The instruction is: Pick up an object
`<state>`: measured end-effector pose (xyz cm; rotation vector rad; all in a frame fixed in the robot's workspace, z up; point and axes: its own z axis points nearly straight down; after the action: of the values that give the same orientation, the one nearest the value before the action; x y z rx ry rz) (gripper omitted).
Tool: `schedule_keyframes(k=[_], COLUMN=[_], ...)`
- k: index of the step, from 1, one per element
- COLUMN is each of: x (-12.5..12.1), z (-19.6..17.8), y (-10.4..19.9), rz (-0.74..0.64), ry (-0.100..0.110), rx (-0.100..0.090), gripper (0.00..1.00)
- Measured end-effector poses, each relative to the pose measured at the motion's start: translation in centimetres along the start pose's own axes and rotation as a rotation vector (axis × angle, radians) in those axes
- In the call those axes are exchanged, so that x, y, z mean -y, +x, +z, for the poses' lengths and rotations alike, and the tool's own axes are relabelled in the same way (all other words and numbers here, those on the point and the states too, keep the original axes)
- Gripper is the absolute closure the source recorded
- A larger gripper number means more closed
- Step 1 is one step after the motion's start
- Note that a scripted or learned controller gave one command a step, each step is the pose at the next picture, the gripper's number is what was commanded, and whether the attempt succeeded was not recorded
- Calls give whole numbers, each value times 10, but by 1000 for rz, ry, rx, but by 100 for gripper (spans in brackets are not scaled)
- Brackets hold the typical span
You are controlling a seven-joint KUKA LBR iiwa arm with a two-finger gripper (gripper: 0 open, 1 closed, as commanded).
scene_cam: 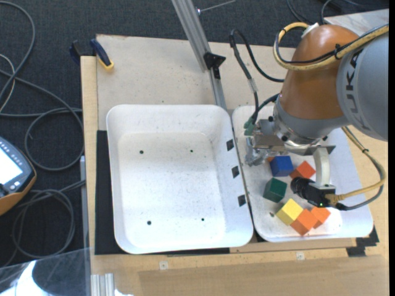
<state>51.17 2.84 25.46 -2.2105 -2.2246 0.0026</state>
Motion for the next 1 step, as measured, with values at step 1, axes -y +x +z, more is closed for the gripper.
schedule_keyframes(k=[1], x=[-9], z=[10], y=[42], rz=[1], ry=[-4], rx=[1], gripper=[100])
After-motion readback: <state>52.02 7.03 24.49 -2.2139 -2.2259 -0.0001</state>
